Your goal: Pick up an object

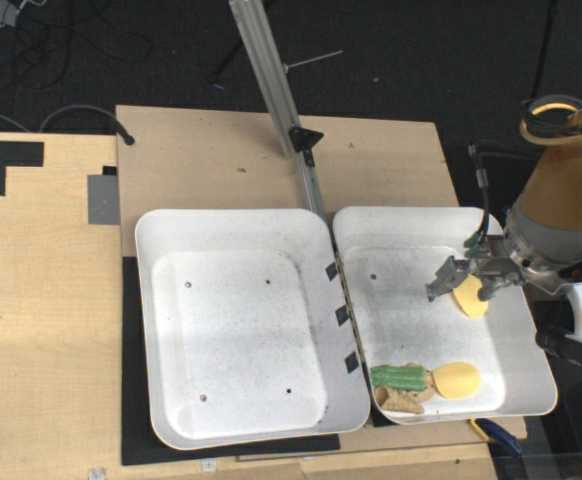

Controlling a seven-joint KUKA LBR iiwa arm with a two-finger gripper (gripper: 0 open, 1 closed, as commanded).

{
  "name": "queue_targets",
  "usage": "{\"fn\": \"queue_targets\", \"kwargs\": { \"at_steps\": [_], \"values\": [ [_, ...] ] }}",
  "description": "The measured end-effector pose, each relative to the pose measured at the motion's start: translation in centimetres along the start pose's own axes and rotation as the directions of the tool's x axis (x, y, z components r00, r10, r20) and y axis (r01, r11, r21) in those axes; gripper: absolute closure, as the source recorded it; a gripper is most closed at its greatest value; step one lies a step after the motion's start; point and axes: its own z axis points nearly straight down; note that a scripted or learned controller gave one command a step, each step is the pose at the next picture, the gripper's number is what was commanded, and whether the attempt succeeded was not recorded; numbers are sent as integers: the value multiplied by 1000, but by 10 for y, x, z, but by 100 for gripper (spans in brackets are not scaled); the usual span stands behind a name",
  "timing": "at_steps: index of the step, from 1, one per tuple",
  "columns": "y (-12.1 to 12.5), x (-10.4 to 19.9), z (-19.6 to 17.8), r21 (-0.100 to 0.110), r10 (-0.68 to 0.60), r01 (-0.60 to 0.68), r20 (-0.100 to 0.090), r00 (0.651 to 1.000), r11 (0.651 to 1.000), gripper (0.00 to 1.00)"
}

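Two shallow white bins with rounded corners are sitting side by side on a pale wooden bench (51,298), their matte plastic floors lightly speckled. The left bin (161,268) is showing a few small dark dots on its floor. A slim ribbed metal rail (271,88) is slanting down from the far side toward the seam between the bins, where small black clips (341,315) are sitting along the shared edge.

The arm (556,203), smooth grey with an orange band, is reaching in from the right over the right bin (391,233). Its gripper (468,280), made of dark grey metal, is hanging low over the bin's right side. A soft-looking, rounded yellow object (472,300) is lying directly beneath and touching the gripper's near edge; whether it is between the fingers is unclear, and I cannot tell how far apart the fingers are.

At the near edge of the right bin, three small items are clustering together: a bumpy green piece (399,376), elongated and lying on its side, a tan crinkled piece (403,399) just nearer than it, and a smooth, flattened yellow oval (457,379) touching them on the right. These are lying well apart from the gripper.
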Motion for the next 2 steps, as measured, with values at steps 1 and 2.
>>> {"fn": "queue_targets", "kwargs": {
  "at_steps": [1, 2],
  "values": [
    [4, -2, 63, 0, 1, -1, 0, 1000, 1000, 0],
    [3, 1, 123, -9, 1, -1, 2, 1000, 1000, 0]
  ]
}}
